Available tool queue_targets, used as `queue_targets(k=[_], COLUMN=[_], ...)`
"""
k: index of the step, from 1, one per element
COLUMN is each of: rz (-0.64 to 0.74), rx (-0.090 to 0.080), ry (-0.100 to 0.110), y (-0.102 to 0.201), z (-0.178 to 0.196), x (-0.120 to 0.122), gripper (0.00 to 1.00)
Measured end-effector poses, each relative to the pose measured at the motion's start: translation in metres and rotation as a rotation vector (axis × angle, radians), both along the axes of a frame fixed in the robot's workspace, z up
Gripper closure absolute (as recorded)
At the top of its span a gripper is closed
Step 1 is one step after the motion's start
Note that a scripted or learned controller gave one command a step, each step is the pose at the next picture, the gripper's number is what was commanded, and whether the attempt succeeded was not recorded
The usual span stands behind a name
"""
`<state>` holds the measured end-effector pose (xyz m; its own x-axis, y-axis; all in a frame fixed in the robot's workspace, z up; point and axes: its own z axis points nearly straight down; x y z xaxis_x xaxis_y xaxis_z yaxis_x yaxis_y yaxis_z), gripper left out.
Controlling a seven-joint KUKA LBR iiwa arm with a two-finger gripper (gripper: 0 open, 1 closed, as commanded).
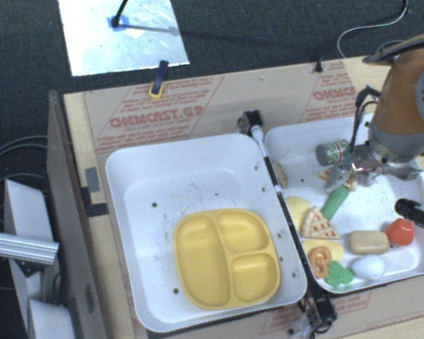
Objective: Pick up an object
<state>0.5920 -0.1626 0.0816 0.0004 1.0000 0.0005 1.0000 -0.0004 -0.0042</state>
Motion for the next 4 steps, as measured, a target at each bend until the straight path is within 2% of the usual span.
queue_targets(k=[1, 2, 3, 4], rz=[0.003, 0.007, 0.004, 0.006], rx=[-0.001, 0.001, 0.0, -0.001], ry=[-0.007, -0.009, -0.007, -0.008], y=[0.001, 0.045, 0.043, 0.026], z=[0.014, 0.105, 0.1, 0.07], x=[0.003, -0.023, -0.023, 0.022], gripper=[1.0, 1.0, 0.0, 0.0])
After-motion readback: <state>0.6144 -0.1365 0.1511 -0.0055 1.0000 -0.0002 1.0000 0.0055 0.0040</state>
